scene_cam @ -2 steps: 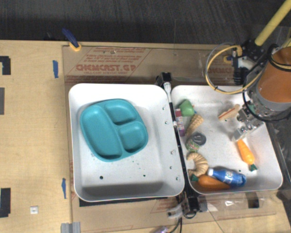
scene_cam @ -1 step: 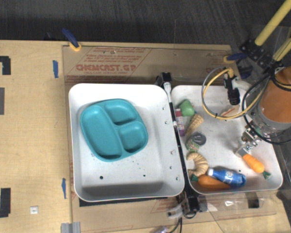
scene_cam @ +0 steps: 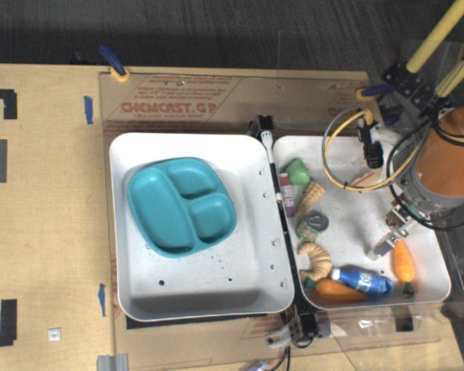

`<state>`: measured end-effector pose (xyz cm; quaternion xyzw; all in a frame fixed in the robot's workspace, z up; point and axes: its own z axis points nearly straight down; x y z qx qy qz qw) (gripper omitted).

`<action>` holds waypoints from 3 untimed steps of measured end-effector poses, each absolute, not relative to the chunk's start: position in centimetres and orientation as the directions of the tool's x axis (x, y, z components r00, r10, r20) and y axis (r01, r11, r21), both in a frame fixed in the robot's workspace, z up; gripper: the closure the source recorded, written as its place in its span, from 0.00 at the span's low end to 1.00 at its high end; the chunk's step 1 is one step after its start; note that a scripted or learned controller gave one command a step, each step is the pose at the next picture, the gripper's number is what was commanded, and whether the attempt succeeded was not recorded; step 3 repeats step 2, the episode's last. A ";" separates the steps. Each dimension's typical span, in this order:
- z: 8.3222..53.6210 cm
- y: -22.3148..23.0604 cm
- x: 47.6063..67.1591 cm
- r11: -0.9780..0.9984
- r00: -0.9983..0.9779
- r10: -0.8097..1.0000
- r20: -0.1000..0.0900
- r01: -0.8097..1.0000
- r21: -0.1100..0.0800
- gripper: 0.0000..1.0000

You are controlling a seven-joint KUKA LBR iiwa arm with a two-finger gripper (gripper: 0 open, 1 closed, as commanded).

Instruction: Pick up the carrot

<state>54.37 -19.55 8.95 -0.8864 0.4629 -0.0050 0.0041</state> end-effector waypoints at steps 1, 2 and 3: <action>9.0 -20.0 49.8 -0.565 0.566 -0.825 -0.001 -0.825 -0.020 0.00; 9.0 -20.3 48.8 -0.702 0.702 -0.712 0.002 -0.712 -0.025 0.00; 9.0 -20.3 48.8 -0.702 0.702 -0.712 0.002 -0.712 -0.025 0.00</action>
